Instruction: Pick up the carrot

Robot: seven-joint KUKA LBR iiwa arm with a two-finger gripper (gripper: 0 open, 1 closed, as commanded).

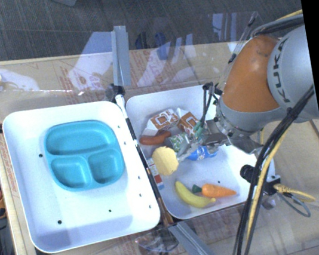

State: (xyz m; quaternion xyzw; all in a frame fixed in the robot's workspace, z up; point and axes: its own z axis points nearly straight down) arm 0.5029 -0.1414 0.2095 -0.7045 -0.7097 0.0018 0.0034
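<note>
The carrot is small and orange with a green stub, lying near the front of the right bin, its left end against a yellow banana. My gripper is down in the middle of that bin, above and to the left of the carrot, among a cluster of small items. The arm's grey and orange wrist covers the bin's right side.
Around the gripper lie a brown sausage, patterned snack packets, a yellow lemon and a blue item. The left bin holds a turquoise divided tray. A cable hangs over the right bin's front right corner.
</note>
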